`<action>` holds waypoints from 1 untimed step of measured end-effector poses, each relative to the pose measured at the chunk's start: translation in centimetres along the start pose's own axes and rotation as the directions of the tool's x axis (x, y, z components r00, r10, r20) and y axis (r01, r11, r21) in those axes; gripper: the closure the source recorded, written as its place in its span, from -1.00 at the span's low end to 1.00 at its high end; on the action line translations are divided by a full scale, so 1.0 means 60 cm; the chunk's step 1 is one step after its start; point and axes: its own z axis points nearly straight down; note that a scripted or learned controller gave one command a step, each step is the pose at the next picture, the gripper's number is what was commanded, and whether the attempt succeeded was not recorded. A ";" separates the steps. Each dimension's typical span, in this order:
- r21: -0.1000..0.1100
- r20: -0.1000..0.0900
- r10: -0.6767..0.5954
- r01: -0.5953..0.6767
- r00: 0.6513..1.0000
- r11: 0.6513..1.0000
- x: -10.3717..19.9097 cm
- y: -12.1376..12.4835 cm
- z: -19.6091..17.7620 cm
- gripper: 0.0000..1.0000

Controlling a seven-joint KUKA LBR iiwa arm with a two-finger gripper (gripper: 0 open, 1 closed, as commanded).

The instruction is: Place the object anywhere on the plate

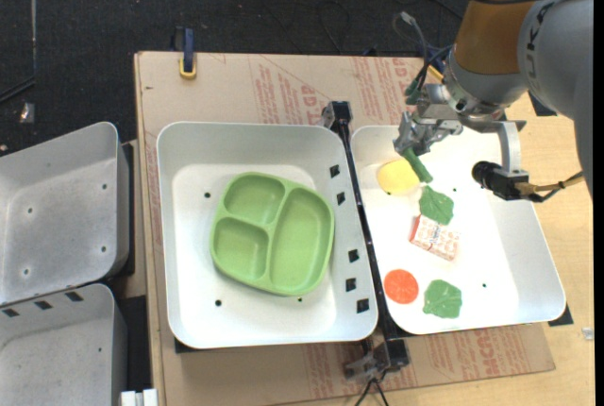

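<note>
A light green plate with three compartments lies in the left bin. In the right bin, near its far left corner, sits a yellow rounded object. My gripper hangs just above and behind it, close to the bin's back wall. A narrow dark green piece slants down from under the gripper along the yellow object's right side. Whether that piece is held or just lying there is unclear.
The right bin also holds a green leafy piece, a red and white carton, an orange-red disc and another green leafy piece. A black divider runs between the bins. A black cable end hangs right of the gripper.
</note>
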 end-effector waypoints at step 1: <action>0.002 0.000 0.001 -0.001 1.000 1.000 0.085 -0.040 0.007 1.00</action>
